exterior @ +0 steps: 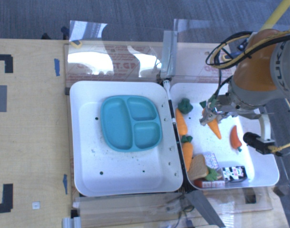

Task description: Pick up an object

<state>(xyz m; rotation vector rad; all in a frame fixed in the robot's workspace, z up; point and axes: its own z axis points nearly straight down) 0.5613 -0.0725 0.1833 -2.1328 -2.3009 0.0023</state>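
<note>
The arm reaches in from the right, its grey body and orange band hanging over the far right corner of the right bin [268,175], with black and yellow cables looped above the wrist. The gripper [210,116] sits low in that bin's upper middle, and a small toy carrot [215,128] is at its tip, its broad end up by the fingers and its point slanting down to the right; the fingers look closed on the carrot's top, though the metal parts crowd together there and the contact is hard to make out cleanly. Along the bin's left wall lie two more toy carrots end to end, the upper carrot [181,120] with its green top toward the back, the lower carrot [187,153] just below it. Near the right side, apart from the gripper, lies a red-orange chili pepper [235,137]. At the front of the bin a slice of toy bread [198,166] leans beside a small green piece [212,175], a patterned wrapper [211,159], and a black-and-white carton [234,173] lying flat. The left bin [83,141] holds a blue divided plate [131,123] with three compartments, resting near its middle, well apart from everything in the other bin.
</note>
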